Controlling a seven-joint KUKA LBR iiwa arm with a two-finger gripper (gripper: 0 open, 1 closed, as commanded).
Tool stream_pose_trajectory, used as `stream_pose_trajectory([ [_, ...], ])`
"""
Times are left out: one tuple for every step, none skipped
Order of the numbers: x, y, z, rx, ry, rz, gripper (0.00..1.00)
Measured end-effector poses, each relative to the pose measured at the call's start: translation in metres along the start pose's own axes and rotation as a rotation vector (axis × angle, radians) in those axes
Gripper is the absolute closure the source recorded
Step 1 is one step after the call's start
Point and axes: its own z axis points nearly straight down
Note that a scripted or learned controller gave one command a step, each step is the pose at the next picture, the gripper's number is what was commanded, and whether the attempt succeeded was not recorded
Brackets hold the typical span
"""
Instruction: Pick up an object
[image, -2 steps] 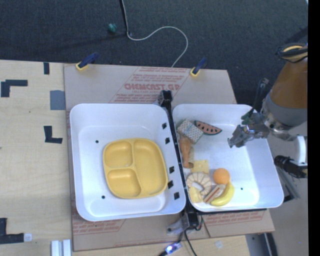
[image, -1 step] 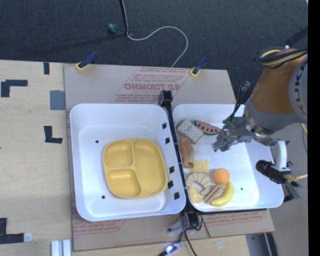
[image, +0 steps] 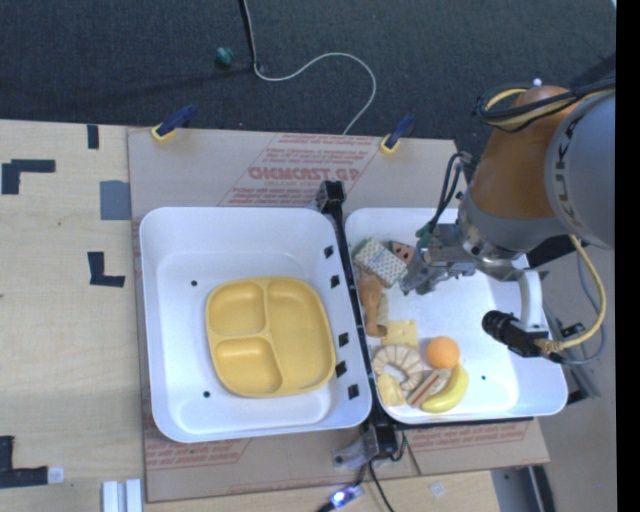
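Grey metal pincer hangs low over the right white plastic bin; you cannot tell from above how it is set. Your candidates crowd the bin's left side: a checked blue-and-white packet just beside the pincer toward the black divider, and farther toward the bin's near edge an orange ball touching a yellow toy banana. Expect trouble from that crowding; a descent may nudge neighbours or strike the divider. The yellow sectioned plate lies well apart.
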Motion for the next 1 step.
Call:
stream_pose_trajectory([
  [-0.0114, -0.0071, 0.0152, 0.002, -0.002, 0.006, 1.0],
])
